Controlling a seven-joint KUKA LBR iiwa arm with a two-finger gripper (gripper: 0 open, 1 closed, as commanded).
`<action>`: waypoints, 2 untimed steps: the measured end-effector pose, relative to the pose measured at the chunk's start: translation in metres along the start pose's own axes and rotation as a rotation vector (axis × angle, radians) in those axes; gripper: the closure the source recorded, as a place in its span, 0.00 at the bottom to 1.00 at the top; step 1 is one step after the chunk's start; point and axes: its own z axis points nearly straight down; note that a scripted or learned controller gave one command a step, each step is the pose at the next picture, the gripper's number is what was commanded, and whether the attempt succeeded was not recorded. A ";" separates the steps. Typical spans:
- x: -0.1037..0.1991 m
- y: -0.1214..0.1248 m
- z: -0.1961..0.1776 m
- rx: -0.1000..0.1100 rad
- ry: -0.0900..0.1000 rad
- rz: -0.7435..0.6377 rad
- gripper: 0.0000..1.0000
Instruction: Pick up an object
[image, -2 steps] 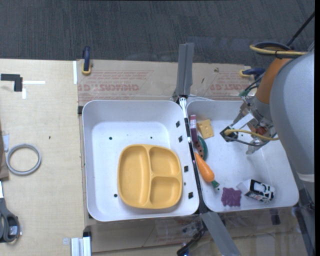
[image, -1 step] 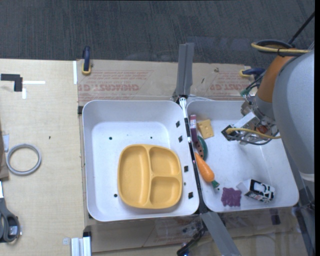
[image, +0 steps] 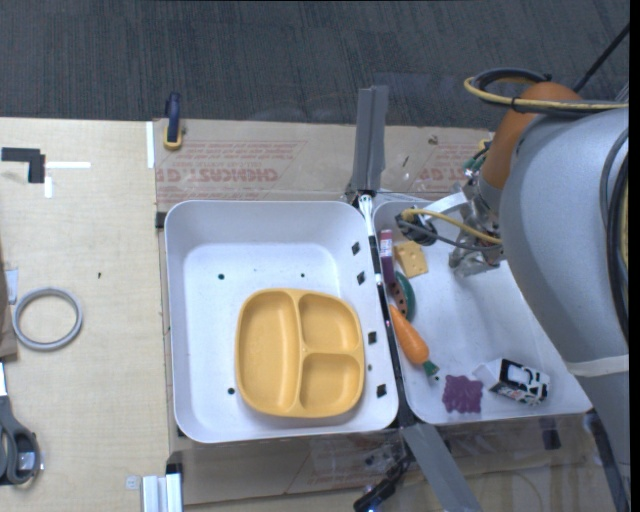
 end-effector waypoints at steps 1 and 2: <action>-0.041 -0.024 0.000 0.001 0.000 -0.041 1.00; -0.042 -0.023 -0.008 0.002 -0.004 -0.042 1.00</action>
